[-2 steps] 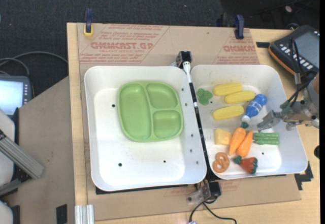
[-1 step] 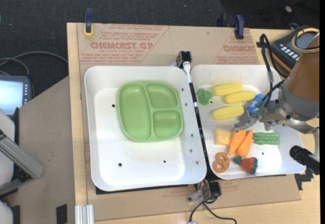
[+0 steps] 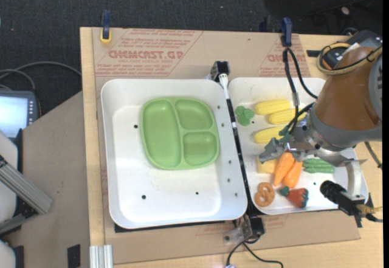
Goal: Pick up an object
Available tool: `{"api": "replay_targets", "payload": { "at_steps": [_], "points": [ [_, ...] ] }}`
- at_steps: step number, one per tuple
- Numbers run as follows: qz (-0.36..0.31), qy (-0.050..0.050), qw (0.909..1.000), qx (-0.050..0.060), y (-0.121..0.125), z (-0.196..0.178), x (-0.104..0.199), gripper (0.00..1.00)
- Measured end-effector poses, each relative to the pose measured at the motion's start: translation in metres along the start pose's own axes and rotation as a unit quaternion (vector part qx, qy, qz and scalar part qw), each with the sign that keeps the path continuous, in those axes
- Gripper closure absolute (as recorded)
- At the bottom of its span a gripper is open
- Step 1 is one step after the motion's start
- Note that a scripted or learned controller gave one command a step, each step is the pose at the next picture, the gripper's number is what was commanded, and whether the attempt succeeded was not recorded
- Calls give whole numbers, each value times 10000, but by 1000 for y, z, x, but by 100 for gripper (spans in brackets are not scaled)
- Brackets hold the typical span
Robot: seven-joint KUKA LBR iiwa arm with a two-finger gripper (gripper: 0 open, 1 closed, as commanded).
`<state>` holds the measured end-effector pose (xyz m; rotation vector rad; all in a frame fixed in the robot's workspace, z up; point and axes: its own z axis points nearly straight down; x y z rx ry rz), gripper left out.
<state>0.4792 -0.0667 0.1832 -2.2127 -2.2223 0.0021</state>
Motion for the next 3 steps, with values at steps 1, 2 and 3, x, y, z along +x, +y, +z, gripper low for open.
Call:
{"api": "replay_targets", "payload": {
  "at_steps": [1, 2, 3],
  "points": [
    [54, -39, 10000, -31, -1, 3, -71, 0],
    [-17, 3, 10000, -13, 0, -1, 3, 0],
    [54, -33, 10000, -24, -1, 8, -65, 0]
  ]
}}
